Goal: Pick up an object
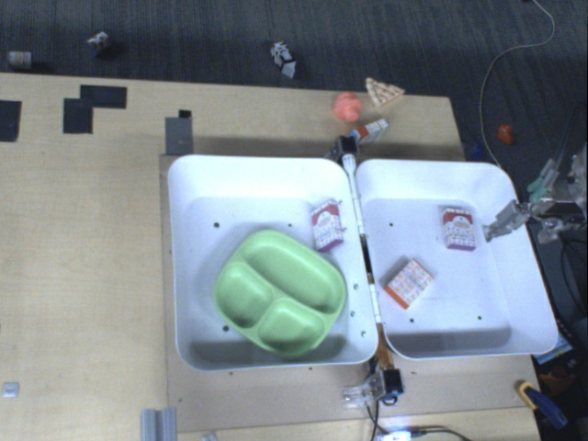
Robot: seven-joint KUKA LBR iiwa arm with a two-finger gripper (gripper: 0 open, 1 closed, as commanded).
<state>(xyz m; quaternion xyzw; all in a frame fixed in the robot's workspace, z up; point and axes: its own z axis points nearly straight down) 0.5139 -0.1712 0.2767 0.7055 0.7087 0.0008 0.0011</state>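
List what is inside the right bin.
The right bin holds two small cartons: a red and white one and an orange and white one. The claw overhangs its right rim, hiding that bit.

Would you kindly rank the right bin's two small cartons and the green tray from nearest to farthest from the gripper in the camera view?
From the gripper at the right bin's right edge:
1. Red-and-white carton, right bin, upper part.
2. Orange-edged carton, right bin, centre-left.
3. Green divided tray, left bin.
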